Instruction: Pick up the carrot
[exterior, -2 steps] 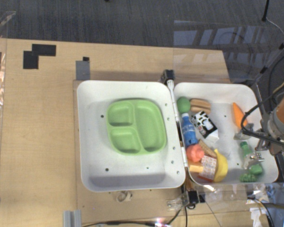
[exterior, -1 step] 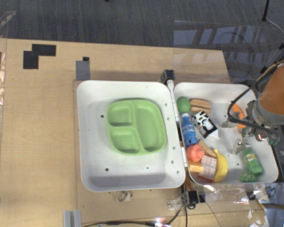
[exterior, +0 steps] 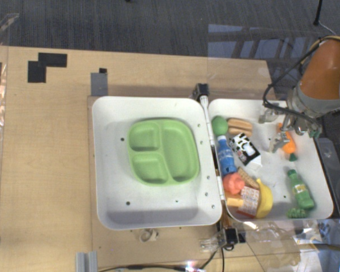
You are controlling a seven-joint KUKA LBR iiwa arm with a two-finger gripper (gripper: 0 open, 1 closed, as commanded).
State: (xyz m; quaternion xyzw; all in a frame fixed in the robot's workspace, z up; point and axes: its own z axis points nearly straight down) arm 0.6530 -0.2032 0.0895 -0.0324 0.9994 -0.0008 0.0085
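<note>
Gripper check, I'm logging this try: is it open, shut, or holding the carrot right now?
Gripper: cannot be told. It sits low in the right bin right at the carrot, but a grasp is not visible.

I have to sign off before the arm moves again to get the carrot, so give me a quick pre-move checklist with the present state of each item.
1. Carrot in view in the right bin: ok.
2. Pincer over the carrot: ok.
3. Carrot seen between the pincer's tips: cannot tell.
4. Carrot lifted off the bin floor: cannot tell.
5. Green bottle apart from the carrot: ok.
6. Green tray in the left bin, away from the arm: ok.
</note>
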